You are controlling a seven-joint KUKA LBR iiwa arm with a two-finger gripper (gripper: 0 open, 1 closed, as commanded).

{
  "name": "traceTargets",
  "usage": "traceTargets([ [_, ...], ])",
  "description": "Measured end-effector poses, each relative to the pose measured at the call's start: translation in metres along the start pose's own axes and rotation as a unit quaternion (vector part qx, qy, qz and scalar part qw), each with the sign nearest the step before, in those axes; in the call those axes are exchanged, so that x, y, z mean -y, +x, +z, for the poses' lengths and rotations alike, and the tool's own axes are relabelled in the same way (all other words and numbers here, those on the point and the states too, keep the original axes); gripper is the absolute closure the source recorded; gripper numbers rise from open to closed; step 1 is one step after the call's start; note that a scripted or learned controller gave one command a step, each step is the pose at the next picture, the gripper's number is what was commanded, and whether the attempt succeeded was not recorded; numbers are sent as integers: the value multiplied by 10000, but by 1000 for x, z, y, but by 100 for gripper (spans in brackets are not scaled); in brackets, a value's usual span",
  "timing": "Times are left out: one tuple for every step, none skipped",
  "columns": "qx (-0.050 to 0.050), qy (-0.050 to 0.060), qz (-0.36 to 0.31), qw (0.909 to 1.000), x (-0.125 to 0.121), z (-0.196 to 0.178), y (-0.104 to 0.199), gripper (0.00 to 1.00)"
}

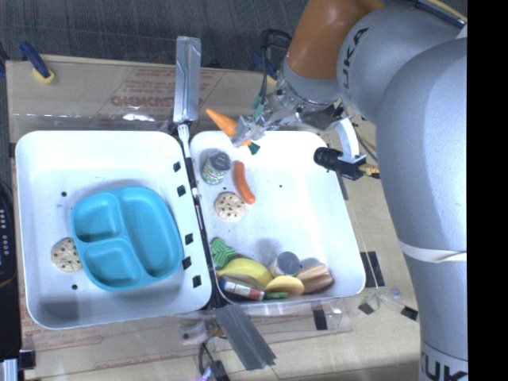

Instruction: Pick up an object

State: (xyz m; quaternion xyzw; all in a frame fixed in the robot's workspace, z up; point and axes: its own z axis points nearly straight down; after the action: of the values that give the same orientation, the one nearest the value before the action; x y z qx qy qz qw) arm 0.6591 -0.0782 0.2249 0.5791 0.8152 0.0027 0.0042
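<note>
My gripper [247, 130] hangs over the back left corner of the right bin [333, 213]. It is shut on an orange carrot [220, 121], whose pointed end sticks out to the left past the fingers while a bit of green stem shows on the other side. The carrot is lifted above the bin's rim. Below it in the bin lie a small tin can [216, 165], an orange-red sausage [244, 182] and a round cookie [229, 205].
Along the right bin's front edge sit a green item [222, 254], a banana [246, 272], a grey can [286, 262], a hot dog bun [314, 276] and a marker [242, 290]. The left bin [40, 157] holds a blue divided plate [127, 236] and a cookie [67, 254].
</note>
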Motion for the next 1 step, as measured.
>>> traceTargets([
  [-31,60,-684,9976,-2,9,12,100],
])
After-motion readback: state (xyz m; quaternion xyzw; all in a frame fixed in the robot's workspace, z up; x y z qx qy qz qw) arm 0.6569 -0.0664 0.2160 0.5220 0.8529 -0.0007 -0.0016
